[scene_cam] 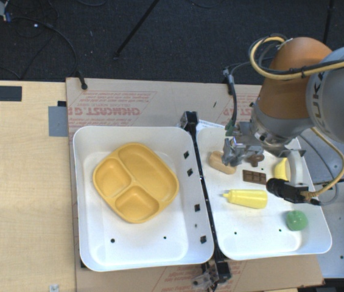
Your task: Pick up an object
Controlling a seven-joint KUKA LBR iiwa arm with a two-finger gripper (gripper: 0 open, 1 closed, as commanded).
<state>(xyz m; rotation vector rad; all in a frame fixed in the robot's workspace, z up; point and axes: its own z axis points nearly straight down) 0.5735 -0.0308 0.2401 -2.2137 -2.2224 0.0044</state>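
Tan block (221, 162) lies in right bin (318, 239), touching tool (237, 152) on its left side. Tool low in bin's far left corner; grip state cannot tell. Arm (293, 78) reaches in from right, wrist bent downward. Yellow bottle (246, 198) near, in front.

Red print on cardboard sheet (129, 105) under bins read "CHEMCREST. G", upside down and mirrored from camera view, remainder of line too faint to make out. More red print on same cardboard at front edge, near bottom of view, was illegible. Dark letters on grey arm (330, 96) at right, partly cut off, looked like "KU". No other text, numbers or labels were readable.
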